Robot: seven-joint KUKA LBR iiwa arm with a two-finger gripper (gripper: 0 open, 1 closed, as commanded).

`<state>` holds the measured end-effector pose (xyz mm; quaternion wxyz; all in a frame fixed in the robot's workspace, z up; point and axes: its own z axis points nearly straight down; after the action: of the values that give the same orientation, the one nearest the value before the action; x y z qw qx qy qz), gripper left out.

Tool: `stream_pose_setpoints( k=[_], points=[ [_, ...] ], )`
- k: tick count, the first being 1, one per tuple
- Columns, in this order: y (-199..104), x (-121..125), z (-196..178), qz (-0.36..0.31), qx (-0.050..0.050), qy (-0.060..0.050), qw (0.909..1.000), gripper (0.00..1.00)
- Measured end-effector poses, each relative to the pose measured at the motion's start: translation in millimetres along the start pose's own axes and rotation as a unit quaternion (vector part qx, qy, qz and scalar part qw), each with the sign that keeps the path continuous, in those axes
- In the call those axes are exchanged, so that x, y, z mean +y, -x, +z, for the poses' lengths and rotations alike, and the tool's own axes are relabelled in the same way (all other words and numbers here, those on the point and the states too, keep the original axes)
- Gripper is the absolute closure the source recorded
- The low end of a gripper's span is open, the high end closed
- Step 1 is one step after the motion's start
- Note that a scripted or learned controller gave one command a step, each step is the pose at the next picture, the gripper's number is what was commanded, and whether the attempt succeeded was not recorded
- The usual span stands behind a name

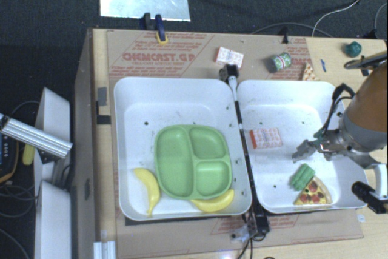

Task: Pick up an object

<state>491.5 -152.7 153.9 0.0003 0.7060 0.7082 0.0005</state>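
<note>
- The arm [370, 112] reaches in from the right over the right bin [285, 100]; its gripper [306, 151] sits low in that bin, just above and left of the green toy piece.
- Whether the jaws are released or clenched I cannot tell: the tip is small and blurred against the white floor, and nothing is visibly caught in it.
- Candidates to pick up in the right bin: a green ridged toy [301, 177] near the front, touching a pizza slice toy [314, 193] on its near-right side, and a small red-and-white printed packet [265, 138] lying flat toward the left wall.
- The left bin [139, 100] holds a green divided plate [194, 161] with one banana [148, 188] at its near-left edge and another banana [215, 202] at its near edge.
- Risk: the green toy and the pizza slice touch, so a descent there could nudge one aside or pinch both.
- Risk: the flat packet gives little edge to grip; the jaws could likely slide over it.
- Risk: the pizza slice lies near the front wall, where the jaws might strike the rim.
</note>
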Motion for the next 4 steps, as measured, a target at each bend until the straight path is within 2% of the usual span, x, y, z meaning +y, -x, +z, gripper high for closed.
stream_pose_setpoints(
  k=[1,2,3,4],
  points=[
    [3,-5,45,0.001,0.0,-0.001,1.0,0.0],
    [50,-5,-26,0.001,-0.001,0.001,1.0,0.0],
    [54,6,-85,0.0,-0.001,0.001,1.0,0.0],
    [34,-1,-11,0.001,0.0,-0.001,1.0,0.0]
  ],
)
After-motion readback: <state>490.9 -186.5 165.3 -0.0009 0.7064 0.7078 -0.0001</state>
